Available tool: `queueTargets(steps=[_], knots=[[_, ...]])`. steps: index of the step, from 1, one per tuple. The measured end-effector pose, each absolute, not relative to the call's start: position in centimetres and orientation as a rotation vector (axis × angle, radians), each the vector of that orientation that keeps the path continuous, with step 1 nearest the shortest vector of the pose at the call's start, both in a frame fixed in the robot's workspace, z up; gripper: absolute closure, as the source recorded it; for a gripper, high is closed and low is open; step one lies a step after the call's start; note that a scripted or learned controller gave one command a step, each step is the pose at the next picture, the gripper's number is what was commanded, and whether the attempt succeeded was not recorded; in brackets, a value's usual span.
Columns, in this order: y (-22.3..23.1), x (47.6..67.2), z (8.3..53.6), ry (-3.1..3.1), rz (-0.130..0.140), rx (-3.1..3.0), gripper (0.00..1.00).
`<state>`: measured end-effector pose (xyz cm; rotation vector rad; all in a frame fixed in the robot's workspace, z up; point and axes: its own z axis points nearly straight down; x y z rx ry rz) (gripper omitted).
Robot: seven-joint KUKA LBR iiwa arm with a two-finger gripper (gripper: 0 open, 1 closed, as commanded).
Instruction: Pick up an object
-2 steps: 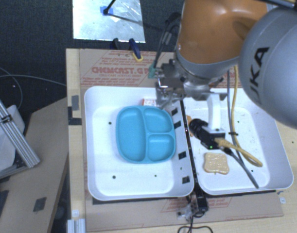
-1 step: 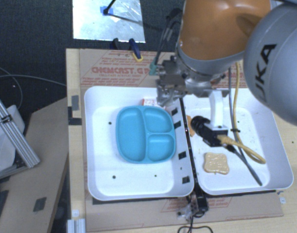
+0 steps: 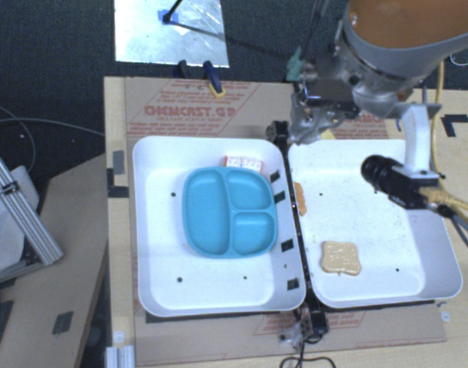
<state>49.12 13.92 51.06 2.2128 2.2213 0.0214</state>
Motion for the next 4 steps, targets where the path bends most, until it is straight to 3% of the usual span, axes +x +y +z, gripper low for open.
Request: queueTargets(steps=[1,2,3,4], knots=[[17.5,48.5,38.5,2.234,-0.012,2.215,1.00],[10.7,48.7,35.4,2.215,-0.002,2.227,1.00],[11.1,48.7,35.6,2.223,0.003,2.218,0.00],[11.1,48.8,36.7,2.226,0.006,2.214,1.00]])
